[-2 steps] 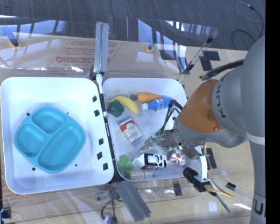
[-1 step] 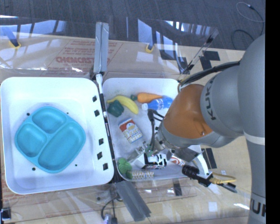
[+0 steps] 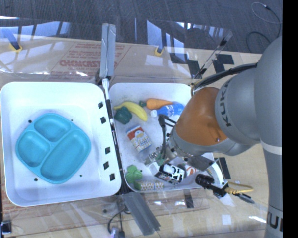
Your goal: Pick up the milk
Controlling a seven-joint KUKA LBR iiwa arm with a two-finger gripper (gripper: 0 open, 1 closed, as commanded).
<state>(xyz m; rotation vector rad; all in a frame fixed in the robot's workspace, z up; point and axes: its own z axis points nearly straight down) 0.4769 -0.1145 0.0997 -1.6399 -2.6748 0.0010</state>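
The milk (image 3: 139,138), a small red-white carton, lies flat in the right bin (image 3: 139,89), up-left of the gripper (image 3: 165,163) and apart from it. Finger state: cannot tell, wrist hides them. Risk: gripper sits by a b/w item (image 3: 171,173), so it may close on that instead. Count: 1 milk, 1 banana (image 3: 134,109), 1 carrot (image 3: 158,103), 1 bottle (image 3: 170,109), 2 bins.

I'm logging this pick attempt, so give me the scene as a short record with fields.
left bin: blue divided plate
right bin: milk carton, banana, carrot, blue bottle, dark green item, green item
gripper: low over the right bin's near end, beside a black-and-white item
milk status: lying in the bin, apart from the gripper
fingers: cannot tell
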